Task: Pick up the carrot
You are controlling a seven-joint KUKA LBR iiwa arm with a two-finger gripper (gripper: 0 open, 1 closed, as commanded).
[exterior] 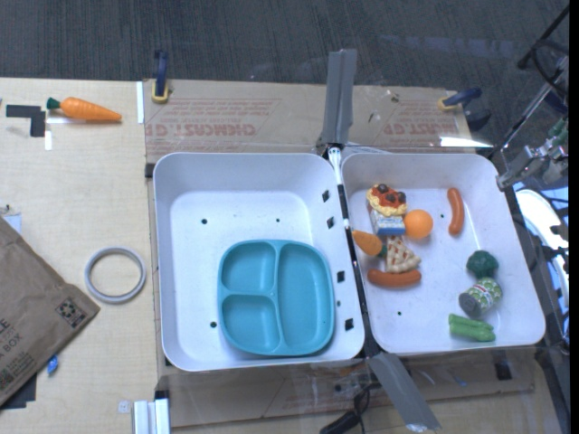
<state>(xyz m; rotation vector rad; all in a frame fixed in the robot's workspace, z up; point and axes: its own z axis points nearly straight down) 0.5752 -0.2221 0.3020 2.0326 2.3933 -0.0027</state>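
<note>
Teal tray (276, 297) up front in the left bin; carrot (366, 240) hugs the right bin's (434, 344) left wall, touching pizza (401, 257) and sausage (393, 278). A grab could snag those! Pincer's state, can't tell.

Two white bins (172, 242); one teal tray (276, 298); two carrots (83, 109); two sausages (455, 212); one tape ring (115, 274).

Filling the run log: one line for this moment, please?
carrot: on bench, outside bins | orange wedge: right bin | teal tray: left bin
</note>
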